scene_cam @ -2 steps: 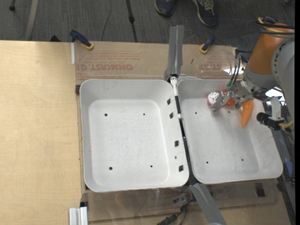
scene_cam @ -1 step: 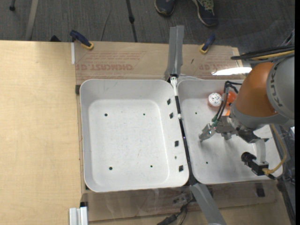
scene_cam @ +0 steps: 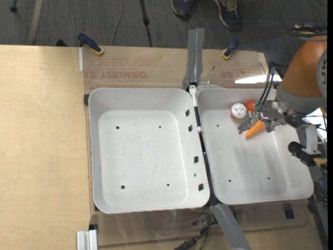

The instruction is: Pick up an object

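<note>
While over right bin (scene_cam: 291,186), gripper (scene_cam: 256,122) perhaps touching orange piece (scene_cam: 253,130), white ball (scene_cam: 238,110) beside.

Cardboard sheet (scene_cam: 125,66): faded red print, upside down, approx. "CHEMCRAFT".

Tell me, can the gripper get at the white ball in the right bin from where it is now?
Probably yes. The white ball lies in the open in the right bin, just left of the gripper, with only a small red object and an orange piece close by.
</note>
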You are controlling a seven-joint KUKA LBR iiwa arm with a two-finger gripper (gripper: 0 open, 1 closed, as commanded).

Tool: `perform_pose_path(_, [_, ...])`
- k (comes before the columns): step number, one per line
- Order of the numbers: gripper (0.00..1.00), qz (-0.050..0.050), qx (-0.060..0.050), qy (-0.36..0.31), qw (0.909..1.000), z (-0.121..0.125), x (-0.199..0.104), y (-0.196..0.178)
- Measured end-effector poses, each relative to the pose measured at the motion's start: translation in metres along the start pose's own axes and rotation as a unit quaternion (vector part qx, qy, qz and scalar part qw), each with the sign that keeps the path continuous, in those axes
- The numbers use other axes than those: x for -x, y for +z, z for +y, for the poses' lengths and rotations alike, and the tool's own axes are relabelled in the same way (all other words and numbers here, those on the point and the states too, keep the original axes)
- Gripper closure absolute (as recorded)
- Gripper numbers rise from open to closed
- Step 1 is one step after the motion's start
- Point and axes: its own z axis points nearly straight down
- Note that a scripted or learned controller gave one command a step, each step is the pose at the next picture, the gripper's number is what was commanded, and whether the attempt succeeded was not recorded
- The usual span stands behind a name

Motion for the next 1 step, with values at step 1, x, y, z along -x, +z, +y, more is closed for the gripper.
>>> perform_pose_path(1, [0.0, 0.0, 0.011, 0.002, 0.9999, 0.0508, 0.009, 0.056])
